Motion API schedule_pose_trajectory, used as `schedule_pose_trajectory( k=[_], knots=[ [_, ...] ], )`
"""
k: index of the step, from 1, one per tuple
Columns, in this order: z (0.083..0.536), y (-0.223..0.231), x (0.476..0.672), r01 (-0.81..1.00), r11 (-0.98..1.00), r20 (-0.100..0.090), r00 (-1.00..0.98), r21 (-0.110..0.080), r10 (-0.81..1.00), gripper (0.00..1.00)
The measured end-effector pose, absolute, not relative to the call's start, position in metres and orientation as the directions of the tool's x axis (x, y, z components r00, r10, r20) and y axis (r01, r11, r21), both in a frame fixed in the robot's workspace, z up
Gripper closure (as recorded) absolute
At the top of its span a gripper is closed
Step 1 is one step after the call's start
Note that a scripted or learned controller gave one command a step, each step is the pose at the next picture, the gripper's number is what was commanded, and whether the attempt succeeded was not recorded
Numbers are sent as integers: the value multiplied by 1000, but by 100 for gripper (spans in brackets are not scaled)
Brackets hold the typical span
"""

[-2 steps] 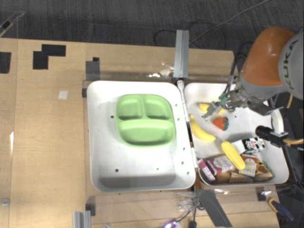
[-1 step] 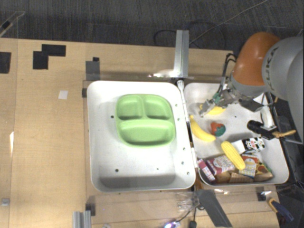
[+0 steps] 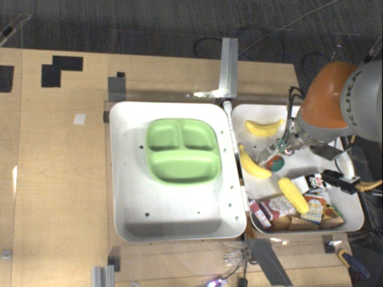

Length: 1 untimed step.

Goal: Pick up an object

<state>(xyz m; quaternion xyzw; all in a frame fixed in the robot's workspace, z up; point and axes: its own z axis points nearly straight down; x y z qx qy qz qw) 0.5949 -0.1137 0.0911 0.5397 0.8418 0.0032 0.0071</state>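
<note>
Bench (image 3: 60, 178): pale wood surface seen from above at a slant, with dark carpet beyond its far edge and a few black marks near the far left corner.
Left bin (image 3: 128, 220): shallow, white, square with rounded corners, sitting on the bench to the left of a second bin.
Right bin (image 3: 263, 113): same white tray, its wall just beside the left bin's wall, crowded with small things.
My arm (image 3: 350, 100): grey, with an orange band, coming in from the right and bending down over the far right part of the right bin.
Green plate (image 3: 182, 149): light green, three compartments, lying flat in the far half of the left bin.
Packets (image 3: 287, 211): a jumble of printed wrappers and a brown item along the near wall of the right bin.
Corn cob (image 3: 294, 195): yellow, lying at a slant on top of the packets, near the middle of the right bin.
Near banana (image 3: 254, 165): yellow, curved, lying along the left wall of the right bin.
Far banana (image 3: 264, 127): yellow, curved, in the far left corner of the right bin.
My claw (image 3: 282, 146): low over the right bin, between the two bananas; I cannot tell how wide it is set.
Small round object (image 3: 276, 163): teal and red, just beside my claw on its near side.
</note>
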Motion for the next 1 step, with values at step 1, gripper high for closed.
schedule_pose_trajectory(
  k=[1],
  knots=[
    [91, -114, 595, 909, 418, -8, -417, 13, 909, 0]
  ],
)
